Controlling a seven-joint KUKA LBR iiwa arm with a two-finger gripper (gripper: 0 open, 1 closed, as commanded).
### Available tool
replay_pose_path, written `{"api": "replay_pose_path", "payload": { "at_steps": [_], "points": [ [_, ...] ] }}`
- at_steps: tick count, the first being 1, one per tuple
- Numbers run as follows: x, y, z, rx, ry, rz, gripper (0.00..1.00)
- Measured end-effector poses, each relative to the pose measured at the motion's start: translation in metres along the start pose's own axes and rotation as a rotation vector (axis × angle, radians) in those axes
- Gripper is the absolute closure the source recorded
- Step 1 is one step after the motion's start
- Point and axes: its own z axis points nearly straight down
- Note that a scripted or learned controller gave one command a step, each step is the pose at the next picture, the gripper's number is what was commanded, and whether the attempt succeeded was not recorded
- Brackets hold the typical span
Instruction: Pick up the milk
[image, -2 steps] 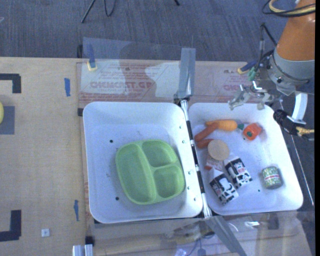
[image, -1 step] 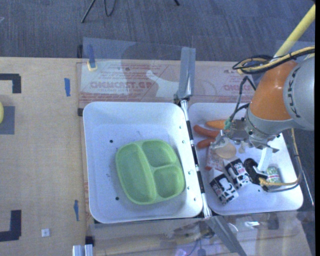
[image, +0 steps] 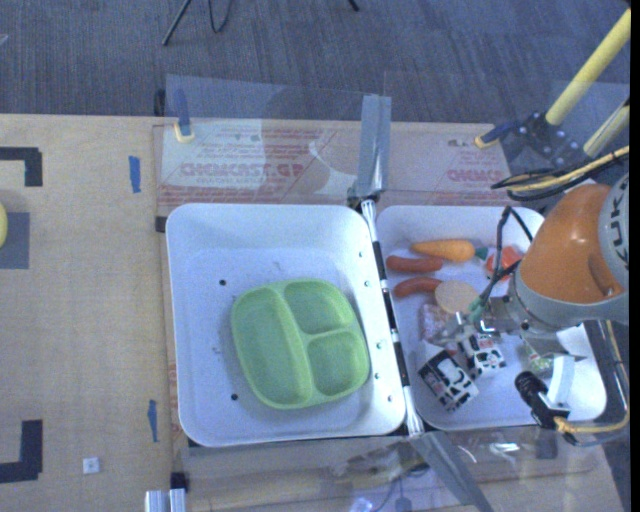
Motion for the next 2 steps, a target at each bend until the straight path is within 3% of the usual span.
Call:
{"api": "replay_pose_path", "payload": {
  "at_steps": [1, 2],
  "points": [
    [-0.001, 0.001, -0.01, -0.003, -0.003, 0.001, 1.0],
    [0.051, 0.033, -0.09, 0.02, 0.002, -0.176, 1.0]
  ]
}}
